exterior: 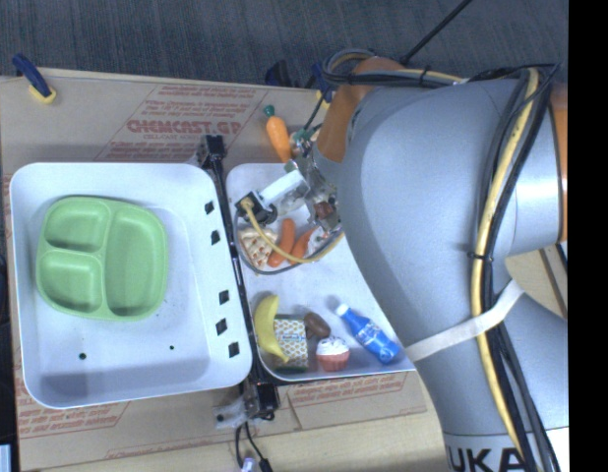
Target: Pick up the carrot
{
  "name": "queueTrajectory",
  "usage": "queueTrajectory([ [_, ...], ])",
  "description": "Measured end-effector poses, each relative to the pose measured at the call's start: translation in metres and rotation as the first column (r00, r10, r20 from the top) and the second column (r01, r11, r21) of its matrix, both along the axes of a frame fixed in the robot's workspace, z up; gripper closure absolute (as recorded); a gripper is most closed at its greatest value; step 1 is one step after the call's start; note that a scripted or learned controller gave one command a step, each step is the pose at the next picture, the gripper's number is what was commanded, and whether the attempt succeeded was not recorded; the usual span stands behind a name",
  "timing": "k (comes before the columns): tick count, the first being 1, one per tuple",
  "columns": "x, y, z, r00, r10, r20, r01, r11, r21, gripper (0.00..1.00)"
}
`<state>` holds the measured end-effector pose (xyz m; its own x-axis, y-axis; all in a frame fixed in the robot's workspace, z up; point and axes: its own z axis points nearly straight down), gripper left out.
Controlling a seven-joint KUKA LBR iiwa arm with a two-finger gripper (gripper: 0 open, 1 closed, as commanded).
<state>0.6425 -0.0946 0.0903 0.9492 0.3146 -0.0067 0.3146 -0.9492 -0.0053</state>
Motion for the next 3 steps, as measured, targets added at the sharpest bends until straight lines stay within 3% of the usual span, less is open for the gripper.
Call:
queueTrajectory([
  [1,0.001,0.05,0.102,0.997,-0.083,0.005,0.083,0.997,-0.001,0.0],
  [2,0.0,0.049,0.111,0.997,-0.08,0.0,0.08,0.997,-0.001,1.0],
  [3,0.0,0.05,0.121,0.997,-0.076,-0.003,0.076,0.997,0.0,1.0],
])
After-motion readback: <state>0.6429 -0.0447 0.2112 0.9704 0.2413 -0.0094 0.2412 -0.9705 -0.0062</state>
